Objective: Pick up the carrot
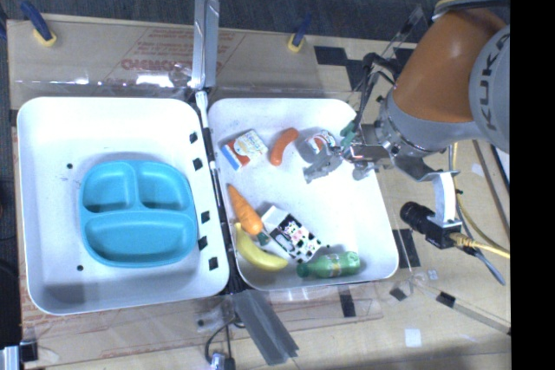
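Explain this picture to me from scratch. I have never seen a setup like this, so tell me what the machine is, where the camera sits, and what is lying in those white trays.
One camera, fixed above a bench, looks down at a slant. The grey and orange shape on the right is a robot arm; its claw hangs over the right bin. I cannot tell whether the claw holds anything.

The left bin holds a blue divided plate. The right bin holds the carrot near its left wall, a banana just below it, a small black-and-white box, a green item, a sausage-like orange item and a small carton.

The carrot, the thing to be picked up, lies in the bin apart from the claw.
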Robot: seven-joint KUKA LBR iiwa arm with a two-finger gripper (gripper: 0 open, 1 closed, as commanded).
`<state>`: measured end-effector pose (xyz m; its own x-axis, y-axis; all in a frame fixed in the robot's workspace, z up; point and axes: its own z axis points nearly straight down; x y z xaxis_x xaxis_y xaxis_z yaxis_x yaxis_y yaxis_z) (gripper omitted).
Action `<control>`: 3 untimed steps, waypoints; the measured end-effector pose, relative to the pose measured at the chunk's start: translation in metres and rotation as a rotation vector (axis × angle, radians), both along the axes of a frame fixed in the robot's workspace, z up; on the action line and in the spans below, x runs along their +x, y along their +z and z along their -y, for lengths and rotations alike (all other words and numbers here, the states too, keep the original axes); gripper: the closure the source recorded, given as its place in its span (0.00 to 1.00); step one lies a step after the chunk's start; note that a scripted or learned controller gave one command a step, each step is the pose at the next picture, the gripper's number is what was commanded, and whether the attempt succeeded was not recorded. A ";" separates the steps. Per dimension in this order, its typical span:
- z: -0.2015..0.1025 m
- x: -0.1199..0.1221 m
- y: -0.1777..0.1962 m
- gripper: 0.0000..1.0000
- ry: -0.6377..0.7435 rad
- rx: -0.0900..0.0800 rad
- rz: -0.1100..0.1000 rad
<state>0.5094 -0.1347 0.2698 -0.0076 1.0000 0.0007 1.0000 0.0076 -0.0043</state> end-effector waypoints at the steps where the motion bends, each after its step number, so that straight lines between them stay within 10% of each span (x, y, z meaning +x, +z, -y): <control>1: -0.084 -0.033 -0.079 0.00 0.117 0.000 -0.001; 2: -0.053 -0.032 -0.019 0.00 0.022 -0.001 0.003; 3: -0.100 0.030 -0.080 0.00 -0.062 -0.002 -0.001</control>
<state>0.5396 -0.0347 0.1900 0.0547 0.9985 -0.0010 0.9985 -0.0547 -0.0051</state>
